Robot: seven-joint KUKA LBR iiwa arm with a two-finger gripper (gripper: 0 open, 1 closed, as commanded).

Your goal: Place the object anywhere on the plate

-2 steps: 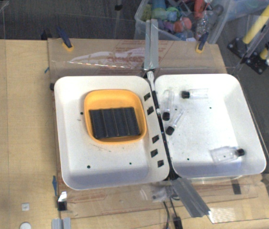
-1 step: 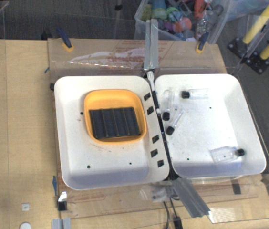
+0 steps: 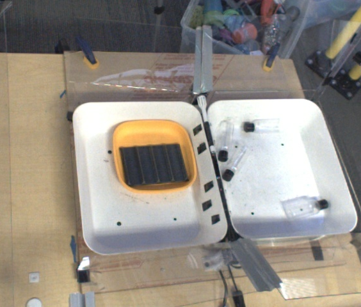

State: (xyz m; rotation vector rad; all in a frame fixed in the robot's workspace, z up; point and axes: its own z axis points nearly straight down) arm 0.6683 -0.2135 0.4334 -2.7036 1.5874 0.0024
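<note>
Vials point(image 3: 303, 206) right of the orange plate point(image 3: 121, 133) look clear and slippery; you risk missed grasps. Gripper state: you cannot tell.

I saw a smooth, glossy orange plastic plate point(image 3: 153, 131) carrying a matt black ribbed block point(image 3: 153, 164), clear plastic vials point(image 3: 303, 206) with black caps, both bins point(image 3: 97, 197) of smooth white plastic, and a bench point(image 3: 14, 171) of pale matt wood.
</note>
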